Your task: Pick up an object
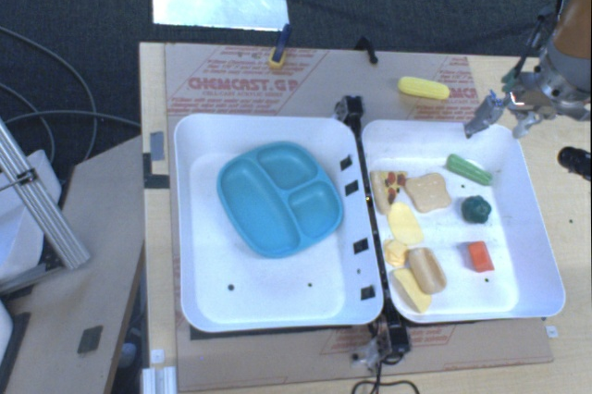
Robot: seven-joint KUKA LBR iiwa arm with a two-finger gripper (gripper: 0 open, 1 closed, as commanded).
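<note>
The right bin (536, 226) holds several toy foods: a green pod (469, 168), a dark green ball (476, 209), a red block (479, 256), a toast slice (428, 191), a pizza slice (392, 187), a pale yellow piece (403, 223) and a tan bun (426, 270). My gripper (504, 121) hangs over the bin's far right corner, up and to the right of the green pod. Its fingers are spread open, with nothing between them.
A yellow corn-like piece (424, 88) lies on the cardboard behind the right bin. The left bin (199, 272) holds a blue divided plate (280, 196). A black clip row (356, 189) runs between the bins. A small yellow-and-blue item (278, 55) sits at the back.
</note>
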